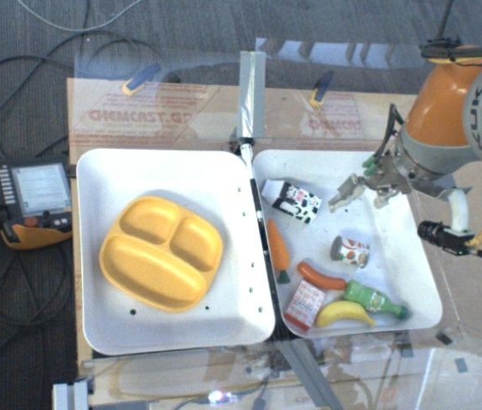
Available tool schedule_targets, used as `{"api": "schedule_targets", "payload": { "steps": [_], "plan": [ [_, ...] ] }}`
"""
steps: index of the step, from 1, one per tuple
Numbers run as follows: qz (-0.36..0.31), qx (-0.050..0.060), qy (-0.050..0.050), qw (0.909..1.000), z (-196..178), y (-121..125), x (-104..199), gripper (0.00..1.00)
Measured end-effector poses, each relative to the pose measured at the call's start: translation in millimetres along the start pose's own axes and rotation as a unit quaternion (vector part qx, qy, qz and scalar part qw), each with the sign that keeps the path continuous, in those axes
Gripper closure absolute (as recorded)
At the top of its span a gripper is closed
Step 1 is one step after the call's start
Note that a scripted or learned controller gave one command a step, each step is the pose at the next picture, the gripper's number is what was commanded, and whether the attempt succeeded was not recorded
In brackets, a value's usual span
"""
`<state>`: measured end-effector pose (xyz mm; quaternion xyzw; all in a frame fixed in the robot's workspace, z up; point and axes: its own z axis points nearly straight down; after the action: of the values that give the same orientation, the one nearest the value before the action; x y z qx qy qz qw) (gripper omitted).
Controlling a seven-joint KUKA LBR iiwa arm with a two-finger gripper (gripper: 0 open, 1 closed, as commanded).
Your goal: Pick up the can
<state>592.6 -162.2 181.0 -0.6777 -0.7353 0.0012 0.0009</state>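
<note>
Camera view: the can (pixel 350 251) lies tipped on its side in the right bin (pixel 425 293), long axis running 3-to-9 o'clock. The gripper (pixel 362 191) hovers above the bin floor — fingers spread apart, nothing between them — with the can at its 6 o'clock, near but apart.

We see the gripper (pixel 362 190) open above the right bin (pixel 420 267), with nothing between its fingers. The small can (pixel 350 251) lies below it, apart. Near the can are a carrot (pixel 279 248), banana (pixel 344 313) and green bottle (pixel 374 299). A yellow tray (pixel 161 252) sits in the left bin (pixel 104 173).
</note>
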Motion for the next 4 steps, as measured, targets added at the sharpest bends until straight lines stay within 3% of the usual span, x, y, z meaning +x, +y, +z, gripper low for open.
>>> {"api": "schedule_targets", "payload": {
  "steps": [1,3,4],
  "plan": [
    [-0.070,-0.002,0.001,0.9975,87.7,-11.0,-43.8,0.00],
    [-0.144,-0.012,-0.006,0.9895,89.2,-103.4,-20.5,0.00],
    [0.011,-0.010,0.001,0.9999,89.7,-104.5,-35.8,0.00]
  ]
}}
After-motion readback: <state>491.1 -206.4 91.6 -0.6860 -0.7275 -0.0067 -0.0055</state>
